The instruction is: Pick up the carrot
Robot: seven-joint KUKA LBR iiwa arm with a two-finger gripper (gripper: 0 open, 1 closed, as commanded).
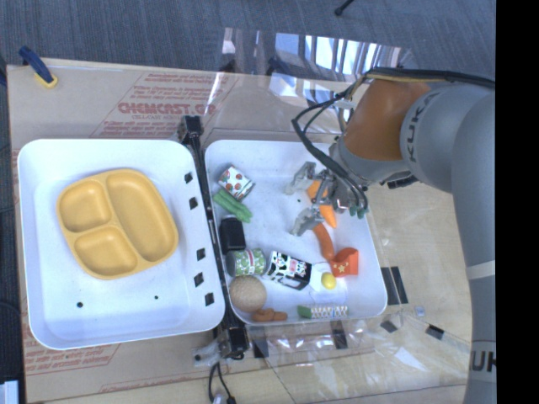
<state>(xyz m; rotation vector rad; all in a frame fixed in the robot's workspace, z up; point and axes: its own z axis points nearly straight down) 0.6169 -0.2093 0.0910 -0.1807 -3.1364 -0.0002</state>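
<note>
In the right bin, the claw hangs with its two grey fingers spread apart and nothing between them. The carrot lies on the bin floor just beside the claw, on the side toward the bin's near wall, its lower end touching a red piece. A second orange bit shows by the claw's wrist; whether it is part of the carrot cannot be told.

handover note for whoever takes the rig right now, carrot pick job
Gripper: down in the right white bin, fingers spread around the upper end of the orange carrot, not visibly closed on it.
Carrot: lying in the bin's right part, next to a red toy piece.
Yellow divided plate: in the left white bin.
Done: approach.
Left: close, lift the carrot.
</note>
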